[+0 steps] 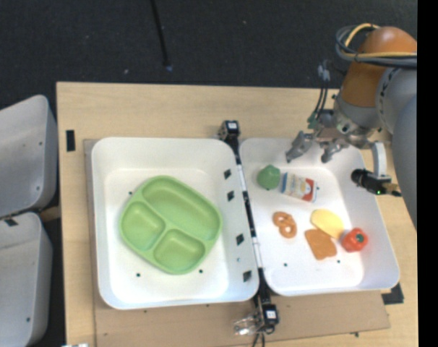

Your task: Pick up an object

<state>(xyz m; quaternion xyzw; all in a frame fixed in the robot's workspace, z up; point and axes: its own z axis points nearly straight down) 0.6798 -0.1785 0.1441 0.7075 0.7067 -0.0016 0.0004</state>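
dark carpeted floor (204, 27), light wooden bench (147, 110), white chairs (16, 157) at left, even light

No text can be read anywhere (the small carton (299, 187) print is blurred).

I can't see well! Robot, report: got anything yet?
Gripper open, holding nothing, above right bin far edge. Carton and green ball just below it. Nothing blocking.

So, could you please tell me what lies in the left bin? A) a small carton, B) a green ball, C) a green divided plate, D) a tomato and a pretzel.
C: the green divided plate lies alone in the left bin, while the tomato, pretzel, carton and green ball are all in the right bin.
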